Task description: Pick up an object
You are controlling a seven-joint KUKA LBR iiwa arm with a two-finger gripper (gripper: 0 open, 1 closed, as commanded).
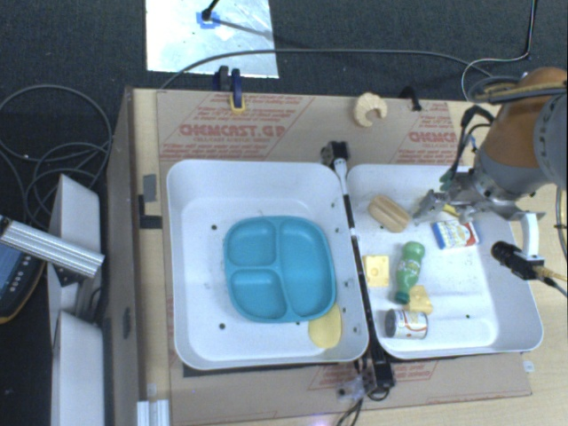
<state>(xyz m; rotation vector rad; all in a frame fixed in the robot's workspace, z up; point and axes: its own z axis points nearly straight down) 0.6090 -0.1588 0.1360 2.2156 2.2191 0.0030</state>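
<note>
While gripper [437,201] hovers, tan block [389,212] lies just left

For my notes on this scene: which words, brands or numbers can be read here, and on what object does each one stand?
"CHEMCAST GP", in red, on the brown board under the bins; it appears again at the right, partly hidden by the arm.
Small carton in the right bin: blue and red print, too blurred to read.
Can: label too small to read.
</note>
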